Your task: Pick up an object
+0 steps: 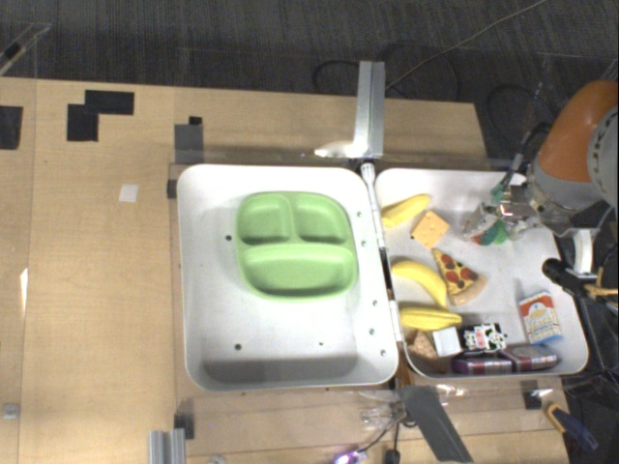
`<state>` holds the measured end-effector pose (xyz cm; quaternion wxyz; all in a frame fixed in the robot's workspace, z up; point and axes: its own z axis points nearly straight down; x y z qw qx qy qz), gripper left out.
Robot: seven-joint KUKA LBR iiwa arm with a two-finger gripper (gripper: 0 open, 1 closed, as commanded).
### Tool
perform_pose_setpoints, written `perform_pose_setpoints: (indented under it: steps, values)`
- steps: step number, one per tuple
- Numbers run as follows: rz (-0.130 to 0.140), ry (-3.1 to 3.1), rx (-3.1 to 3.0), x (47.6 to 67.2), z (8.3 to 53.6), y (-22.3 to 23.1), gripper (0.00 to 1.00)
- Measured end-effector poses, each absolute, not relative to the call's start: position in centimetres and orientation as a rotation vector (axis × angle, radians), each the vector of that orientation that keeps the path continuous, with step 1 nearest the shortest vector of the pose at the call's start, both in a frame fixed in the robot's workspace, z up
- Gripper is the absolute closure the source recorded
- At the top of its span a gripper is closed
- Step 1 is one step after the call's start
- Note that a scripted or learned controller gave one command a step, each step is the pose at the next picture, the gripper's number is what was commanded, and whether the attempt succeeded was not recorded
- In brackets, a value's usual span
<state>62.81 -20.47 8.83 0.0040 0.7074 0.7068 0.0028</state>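
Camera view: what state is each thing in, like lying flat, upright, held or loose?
Green tray: flat, right side up, in the left bin.
Bananas: three, loose, lying in the right bin.
Pizza slice: lying flat.
Carton: on its side.
Gripper: over the right bin.

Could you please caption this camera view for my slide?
Arm's pincer poised over right bin of toy food; green tray in left bin.

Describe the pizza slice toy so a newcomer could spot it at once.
Look at the right bin, the one crowded with toys. Near its middle lies the pizza slice, right of the middle banana and below the orange cracker. It alone is a wedge with red topping and a tan crust.
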Motion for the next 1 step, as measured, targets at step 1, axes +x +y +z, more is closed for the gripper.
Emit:
perform_pose_setpoints:
  steps: [1]
  values:
    - [0.019,2.211,2.202,63.26,10.5,-20.46,1.0]
